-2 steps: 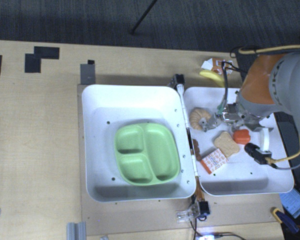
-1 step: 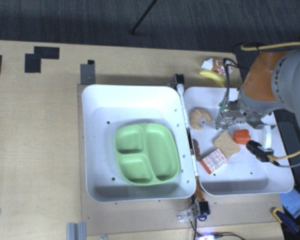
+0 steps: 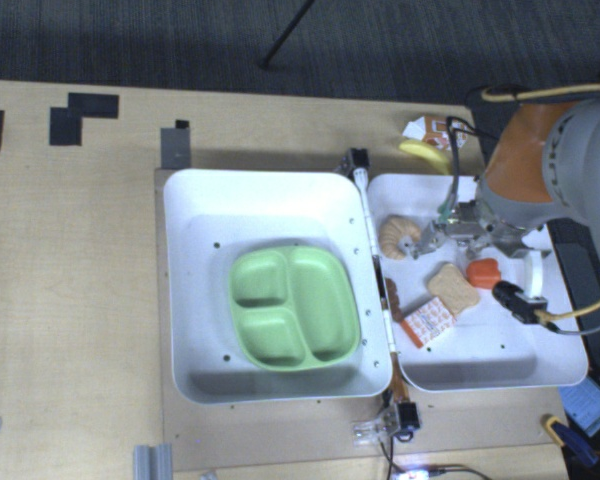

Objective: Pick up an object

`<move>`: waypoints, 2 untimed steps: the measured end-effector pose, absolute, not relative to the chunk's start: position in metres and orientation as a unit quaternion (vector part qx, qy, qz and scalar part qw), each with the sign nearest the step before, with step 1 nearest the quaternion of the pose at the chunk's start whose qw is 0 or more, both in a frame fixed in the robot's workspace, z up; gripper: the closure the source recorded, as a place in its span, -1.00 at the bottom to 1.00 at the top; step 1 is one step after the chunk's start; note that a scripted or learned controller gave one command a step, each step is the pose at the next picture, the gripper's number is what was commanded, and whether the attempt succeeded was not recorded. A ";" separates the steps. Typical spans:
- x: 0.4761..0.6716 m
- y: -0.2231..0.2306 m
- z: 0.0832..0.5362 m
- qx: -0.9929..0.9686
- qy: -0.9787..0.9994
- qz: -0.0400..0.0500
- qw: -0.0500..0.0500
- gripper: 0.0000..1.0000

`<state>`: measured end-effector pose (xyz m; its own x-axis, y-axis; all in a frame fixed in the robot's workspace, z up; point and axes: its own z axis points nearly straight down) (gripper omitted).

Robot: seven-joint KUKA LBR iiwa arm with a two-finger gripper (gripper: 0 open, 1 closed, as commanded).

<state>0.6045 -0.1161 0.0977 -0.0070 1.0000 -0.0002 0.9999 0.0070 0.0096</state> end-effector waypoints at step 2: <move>0.587 -0.085 0.098 0.705 0.709 0.004 0.004 1.00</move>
